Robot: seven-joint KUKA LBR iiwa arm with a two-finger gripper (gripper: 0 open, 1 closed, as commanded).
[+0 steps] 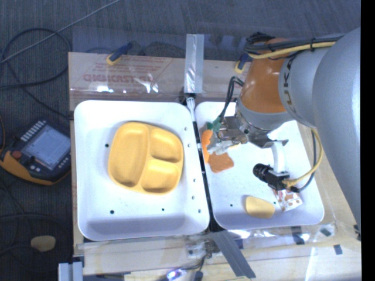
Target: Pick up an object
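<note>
- Surface (126, 75): brown board carrying both bins, clear plastic sheet lying on its far-left part.
- Arm (328, 92): grey with an orange band, enters from the right and covers the far-right corner of the right bin.
- Left bin (94, 215): white and shallow, bare floor all round its rim, widest along the near edge.
- Yellow divided tray (146, 157): three compartments, sits mid left bin, clear of every wall.
- Right bin (225, 206): shares a wall with the left bin; open floor in the middle and near-left.
- End effector (225, 134): low over the far-left of the right bin, close to the shared wall; can't tell if released or clenched.
- Orange piece (221, 163): flat on the floor, just near-side of the end effector, touching or almost.
- Carrot-like orange item (206, 138): against the shared wall, just left of the end effector.
- Pale yellow lump (259, 206): near edge of the right bin, well apart from the end effector.
- Small red-and-white patterned item (290, 199): near-right, beside the lump.
</note>
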